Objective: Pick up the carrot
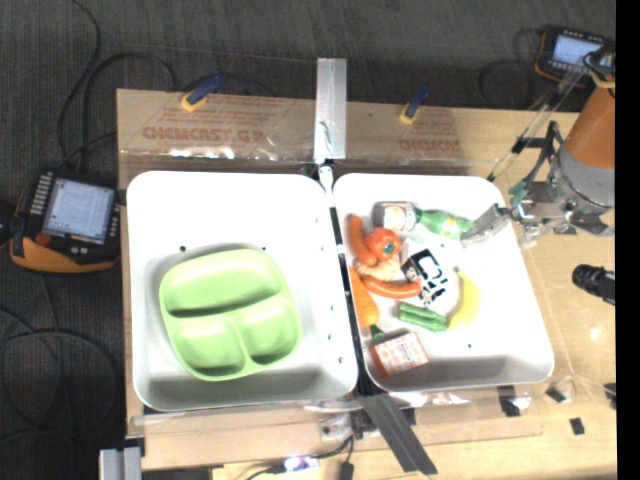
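The carrot (363,304) is a long orange piece lying along the left wall of the right bin (520,353), with its near end by a red packet (400,351). Beside it sit a red-orange round vegetable (380,246) and a curved orange piece (392,287). My gripper (488,223) hangs over the bin's far right part, next to the green bottle (442,224) and well to the right of the carrot. Nothing is seen held in it.
The right bin also holds a small can (393,214), a white and black object (428,273), a banana (466,304) and a green stick (422,317). The left bin (150,208) bears a green divided plate (230,313).
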